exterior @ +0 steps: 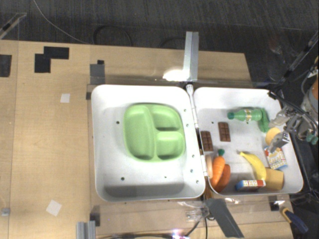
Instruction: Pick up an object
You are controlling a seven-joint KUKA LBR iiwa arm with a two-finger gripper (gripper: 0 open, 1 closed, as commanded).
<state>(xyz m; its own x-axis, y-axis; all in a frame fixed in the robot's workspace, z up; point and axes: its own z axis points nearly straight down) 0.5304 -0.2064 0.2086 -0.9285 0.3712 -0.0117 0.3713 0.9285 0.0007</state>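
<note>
The worktop (45, 158) is pale wood, with black patches near its far left corner. Two shallow white bins sit directly on it, side by side and touching along a shared edge: the left bin (107, 133) toward the middle, the right bin (234, 101) by the right edge. A metal post (191, 56) stands at the far edge where the bins meet.

Arm (310, 91) cut off by the right edge, only dark cabling and part of the wrist in frame. Gripper (279, 139) too small and cluttered to read. It overlaps a yellow object (272, 134) and a small printed packet (276, 159); packet print illegible.
</note>
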